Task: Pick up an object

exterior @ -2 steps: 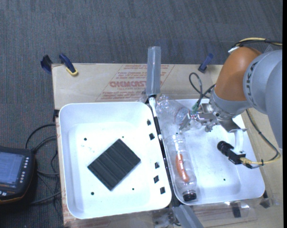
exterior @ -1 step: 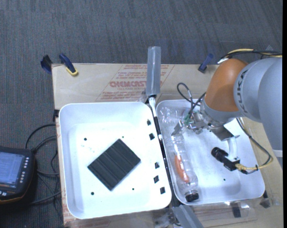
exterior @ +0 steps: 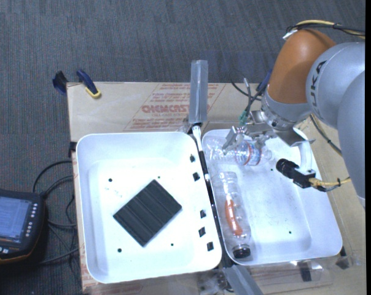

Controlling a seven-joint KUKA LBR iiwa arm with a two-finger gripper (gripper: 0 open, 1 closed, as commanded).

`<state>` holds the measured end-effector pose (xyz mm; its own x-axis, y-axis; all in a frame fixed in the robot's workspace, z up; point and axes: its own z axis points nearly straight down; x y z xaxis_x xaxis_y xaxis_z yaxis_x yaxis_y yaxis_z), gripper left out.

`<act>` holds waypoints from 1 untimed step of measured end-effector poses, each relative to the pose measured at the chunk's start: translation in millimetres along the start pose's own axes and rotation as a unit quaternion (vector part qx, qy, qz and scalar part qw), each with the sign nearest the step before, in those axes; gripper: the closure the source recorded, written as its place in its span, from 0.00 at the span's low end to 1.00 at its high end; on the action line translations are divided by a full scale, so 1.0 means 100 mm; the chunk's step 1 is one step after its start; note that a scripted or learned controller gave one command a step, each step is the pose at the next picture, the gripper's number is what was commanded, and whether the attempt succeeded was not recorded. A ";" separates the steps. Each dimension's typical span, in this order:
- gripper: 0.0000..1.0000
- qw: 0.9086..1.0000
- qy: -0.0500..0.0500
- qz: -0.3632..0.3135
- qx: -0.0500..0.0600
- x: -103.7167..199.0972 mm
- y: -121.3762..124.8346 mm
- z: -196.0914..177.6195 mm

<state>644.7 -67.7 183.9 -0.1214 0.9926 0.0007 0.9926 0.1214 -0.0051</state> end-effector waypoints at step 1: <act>0.00 0.994 0.000 -0.107 -0.001 -0.17 -0.02 -0.67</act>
<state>645.2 -85.1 250.7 -0.3299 0.9440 0.0012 0.9440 0.3299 -0.0038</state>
